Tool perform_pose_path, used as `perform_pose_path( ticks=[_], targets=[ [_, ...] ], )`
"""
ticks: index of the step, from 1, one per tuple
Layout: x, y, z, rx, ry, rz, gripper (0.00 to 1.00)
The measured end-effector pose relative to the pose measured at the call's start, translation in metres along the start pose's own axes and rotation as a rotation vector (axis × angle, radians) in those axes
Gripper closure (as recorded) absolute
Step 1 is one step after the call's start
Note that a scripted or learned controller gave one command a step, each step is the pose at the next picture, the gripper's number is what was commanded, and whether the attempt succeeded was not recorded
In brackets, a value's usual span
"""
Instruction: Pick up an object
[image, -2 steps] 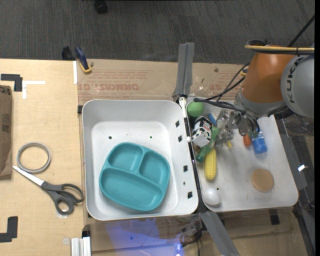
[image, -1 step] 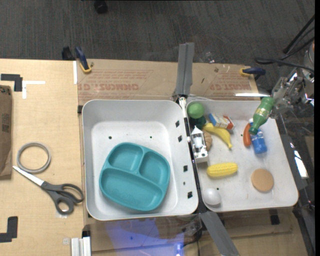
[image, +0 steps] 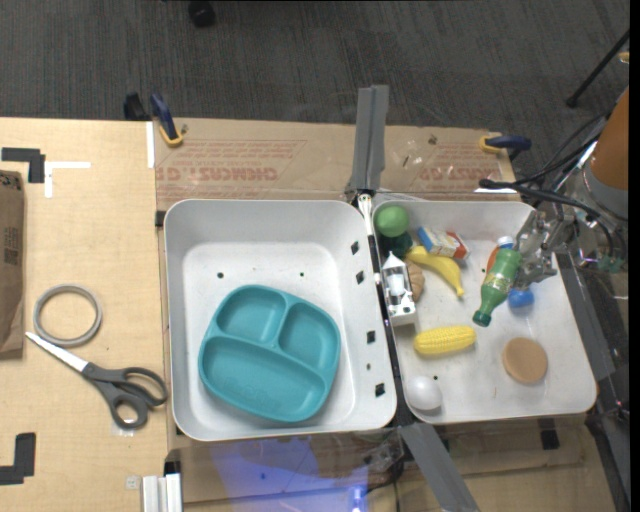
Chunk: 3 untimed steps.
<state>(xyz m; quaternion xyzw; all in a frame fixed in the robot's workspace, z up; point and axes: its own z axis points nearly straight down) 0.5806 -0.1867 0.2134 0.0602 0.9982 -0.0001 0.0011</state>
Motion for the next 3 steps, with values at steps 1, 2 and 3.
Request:
perform_pose_path(
  ticks=[1,2,3],
  targets=[
    [0.0,0.0,0.0,0.0,-0.001,0.0,0.0],
    [-0.008,0.033,0.113,-0.001,-0.001,-0.246,0.0],
    [0.082,0.063,0.121,-0.001,0.001,-0.22,0.0]
  ],
)
